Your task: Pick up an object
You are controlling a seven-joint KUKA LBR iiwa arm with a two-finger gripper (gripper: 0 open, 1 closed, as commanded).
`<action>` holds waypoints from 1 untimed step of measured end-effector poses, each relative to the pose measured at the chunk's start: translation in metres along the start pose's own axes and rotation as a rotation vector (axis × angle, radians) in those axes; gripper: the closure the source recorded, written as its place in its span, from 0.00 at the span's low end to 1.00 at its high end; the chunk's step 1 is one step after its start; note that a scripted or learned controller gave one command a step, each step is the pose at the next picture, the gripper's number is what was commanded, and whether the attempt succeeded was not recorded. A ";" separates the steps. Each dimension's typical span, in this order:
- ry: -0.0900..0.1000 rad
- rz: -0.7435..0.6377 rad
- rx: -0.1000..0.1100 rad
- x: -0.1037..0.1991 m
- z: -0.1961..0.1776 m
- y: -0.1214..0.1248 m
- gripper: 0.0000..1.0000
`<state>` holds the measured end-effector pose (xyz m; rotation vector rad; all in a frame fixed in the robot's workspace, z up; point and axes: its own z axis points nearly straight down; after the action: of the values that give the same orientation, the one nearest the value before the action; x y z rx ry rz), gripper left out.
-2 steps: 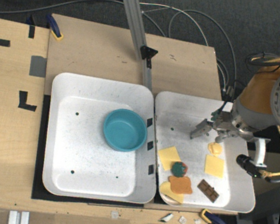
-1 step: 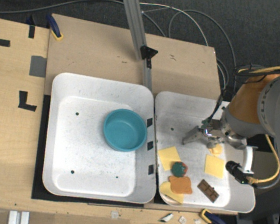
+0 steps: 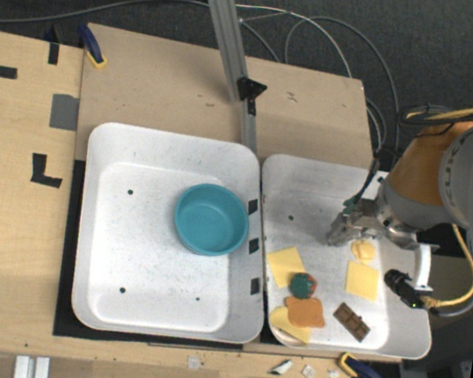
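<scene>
The pale yellow cheese slice (image 3: 363, 281), a flat square, lies in the right bin (image 3: 307, 190) just below the gripper (image 3: 347, 230) and a little toward the arm's side; this reads as the likeliest thing to be picked, since it is the nearest sizeable piece, though the task names no particular object. A small yellow bit (image 3: 364, 250) sits between the two, just beside the gripper's tip. Going from largest to smallest: the surface (image 3: 5, 191) carries the two bins side by side; the left bin (image 3: 109, 208) holds a teal bowl (image 3: 210, 219), well apart from the gripper; the right bin holds the slice, a second yellow slice (image 3: 285, 265) nearer the divider, an orange toast-like piece (image 3: 305, 312) lying over a pale one, a dark green lump (image 3: 302, 284) touching it, and a brown chocolate bar (image 3: 351, 321) tilted near the lower rim. The gripper hangs low over bare bin floor, and whether it is apart or together I cannot tell. The coming move would likely turn on a short shift down the view.
</scene>
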<state>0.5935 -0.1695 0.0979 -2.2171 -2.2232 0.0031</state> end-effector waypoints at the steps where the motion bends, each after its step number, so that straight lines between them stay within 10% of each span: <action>1: 0.000 0.002 -0.005 -0.002 -0.042 0.000 1.00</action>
<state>0.5933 -0.1718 0.1402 -2.2222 -2.2233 -0.0016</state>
